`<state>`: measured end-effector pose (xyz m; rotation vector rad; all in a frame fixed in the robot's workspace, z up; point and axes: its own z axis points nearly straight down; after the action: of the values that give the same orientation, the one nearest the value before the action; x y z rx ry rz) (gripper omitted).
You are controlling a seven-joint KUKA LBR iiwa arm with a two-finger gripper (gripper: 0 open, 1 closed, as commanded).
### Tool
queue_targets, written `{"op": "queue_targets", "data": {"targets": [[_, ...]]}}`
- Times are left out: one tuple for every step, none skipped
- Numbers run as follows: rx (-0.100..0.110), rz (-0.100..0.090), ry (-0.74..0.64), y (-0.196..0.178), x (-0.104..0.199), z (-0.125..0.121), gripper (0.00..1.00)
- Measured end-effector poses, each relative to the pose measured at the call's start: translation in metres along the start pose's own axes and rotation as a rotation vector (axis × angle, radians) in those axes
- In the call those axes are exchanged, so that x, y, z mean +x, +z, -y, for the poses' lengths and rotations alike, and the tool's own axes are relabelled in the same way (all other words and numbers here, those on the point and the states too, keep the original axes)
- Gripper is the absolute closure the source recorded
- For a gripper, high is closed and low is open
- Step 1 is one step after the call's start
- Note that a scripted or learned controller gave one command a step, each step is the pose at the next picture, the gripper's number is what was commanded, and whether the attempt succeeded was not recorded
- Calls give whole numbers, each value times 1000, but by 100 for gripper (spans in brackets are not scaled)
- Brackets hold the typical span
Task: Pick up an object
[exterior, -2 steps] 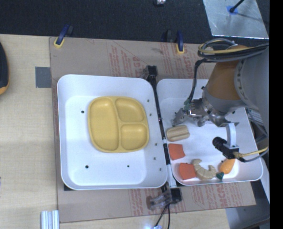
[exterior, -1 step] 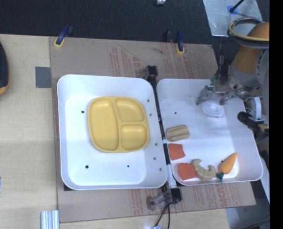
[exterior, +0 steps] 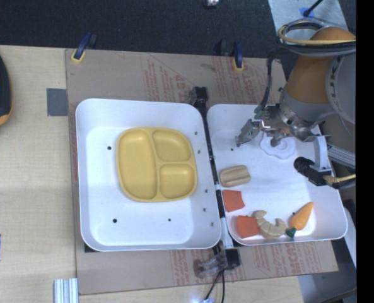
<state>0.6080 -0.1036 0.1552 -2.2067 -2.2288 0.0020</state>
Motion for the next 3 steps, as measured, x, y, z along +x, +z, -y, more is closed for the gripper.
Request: {"op": "queue_targets", "data": {"targets": [[3, 2, 5, 41, 12, 16, 0], [-14, 2, -1, -42, 86, -53, 0], [3, 1, 0, -36, 143, 0, 0]]}}
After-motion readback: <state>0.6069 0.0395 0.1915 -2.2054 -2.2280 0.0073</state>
